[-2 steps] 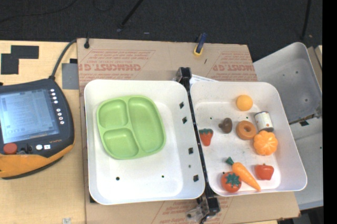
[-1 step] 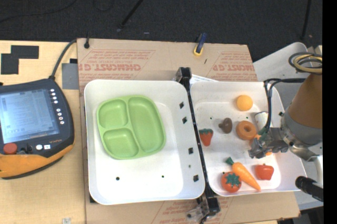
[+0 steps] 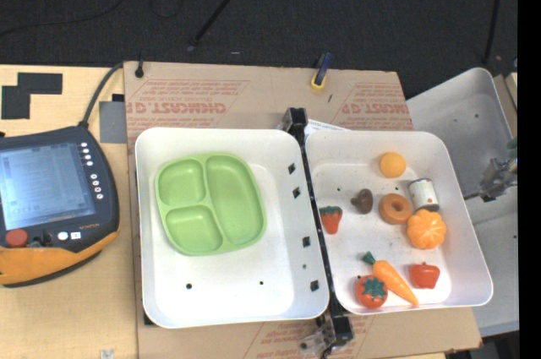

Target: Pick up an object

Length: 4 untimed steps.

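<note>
Well, how my gripper stands, apart or together, I cannot tell from this view.

Every candidate for picking lies in the right-hand shallow white plastic bin (image 3: 461,180). A small round yellow-orange ball (image 3: 391,164) sits near its far wall. Just nearer than that, a short silver metal can (image 3: 423,193) lies on its side, close beside a brown ring-shaped toy doughnut (image 3: 395,208). A small dark brown lump (image 3: 363,200) lies left of the doughnut, and a red toy strawberry with a green cap (image 3: 330,219) rests by the bin's left wall. A ribbed orange toy tangerine (image 3: 426,230) lies just beside the doughnut, on its near right. Along the near side, an orange toy carrot (image 3: 393,280) lies slantwise, touching a red toy tomato (image 3: 370,291) on its left, with a small red toy pepper (image 3: 424,274) to its right.

The left-hand white plastic bin (image 3: 161,281) holds a light green plastic plate with three compartments (image 3: 210,203). Both bins rest on a sheet of brown printed cardboard (image 3: 211,100). A grey and orange teach pendant with a screen (image 3: 51,197) lies on the bench well left of the bins.
</note>
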Each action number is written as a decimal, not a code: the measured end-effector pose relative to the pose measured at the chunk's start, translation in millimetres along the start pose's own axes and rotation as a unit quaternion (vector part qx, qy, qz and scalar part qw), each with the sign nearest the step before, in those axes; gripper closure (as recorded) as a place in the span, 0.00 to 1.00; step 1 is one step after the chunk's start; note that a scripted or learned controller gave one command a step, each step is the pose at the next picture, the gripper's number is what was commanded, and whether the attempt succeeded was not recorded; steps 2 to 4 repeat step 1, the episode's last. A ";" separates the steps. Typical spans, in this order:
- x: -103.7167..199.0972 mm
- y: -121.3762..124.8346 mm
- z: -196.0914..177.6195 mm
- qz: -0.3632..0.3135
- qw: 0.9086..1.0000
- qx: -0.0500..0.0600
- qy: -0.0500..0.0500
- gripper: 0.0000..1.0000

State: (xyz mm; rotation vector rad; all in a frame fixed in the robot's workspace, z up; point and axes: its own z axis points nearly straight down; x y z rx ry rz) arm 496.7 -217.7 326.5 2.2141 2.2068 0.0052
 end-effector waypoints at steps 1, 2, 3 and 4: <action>50.4 -6.2 244.9 -0.002 1.000 0.007 0.005 1.00; 50.4 -6.2 244.9 -0.002 1.000 0.007 0.005 1.00; 50.4 -6.2 244.9 -0.002 1.000 0.007 0.005 1.00; 50.4 -6.2 244.9 -0.002 1.000 0.007 0.005 1.00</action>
